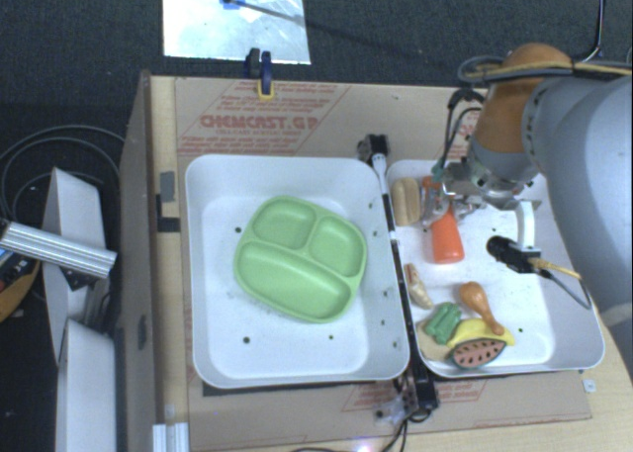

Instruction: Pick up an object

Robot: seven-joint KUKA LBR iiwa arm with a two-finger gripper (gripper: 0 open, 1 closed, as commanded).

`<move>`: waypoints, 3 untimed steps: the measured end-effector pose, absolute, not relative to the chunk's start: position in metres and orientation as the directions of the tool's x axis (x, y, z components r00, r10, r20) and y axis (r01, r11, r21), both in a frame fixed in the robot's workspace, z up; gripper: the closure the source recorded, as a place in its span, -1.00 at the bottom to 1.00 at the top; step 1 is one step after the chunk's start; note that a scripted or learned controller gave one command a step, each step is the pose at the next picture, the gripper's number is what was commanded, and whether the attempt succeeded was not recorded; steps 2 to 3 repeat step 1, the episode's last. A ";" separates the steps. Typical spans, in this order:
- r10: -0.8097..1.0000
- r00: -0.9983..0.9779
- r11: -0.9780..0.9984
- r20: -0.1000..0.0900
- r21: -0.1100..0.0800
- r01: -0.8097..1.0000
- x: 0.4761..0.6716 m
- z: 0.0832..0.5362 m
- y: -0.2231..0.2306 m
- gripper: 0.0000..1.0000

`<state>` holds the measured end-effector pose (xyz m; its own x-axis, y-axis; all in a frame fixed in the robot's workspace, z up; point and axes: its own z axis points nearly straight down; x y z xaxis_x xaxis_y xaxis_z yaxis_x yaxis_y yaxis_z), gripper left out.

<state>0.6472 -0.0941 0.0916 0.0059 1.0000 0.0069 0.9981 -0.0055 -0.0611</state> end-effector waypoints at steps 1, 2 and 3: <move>1.000 -0.005 0.005 0.002 0.008 1.000 0.579 0.190 -0.050 1.00; 1.000 -0.005 0.005 0.002 0.008 1.000 0.579 0.190 -0.050 1.00; 1.000 -0.005 0.005 0.002 0.008 1.000 0.579 0.190 -0.050 1.00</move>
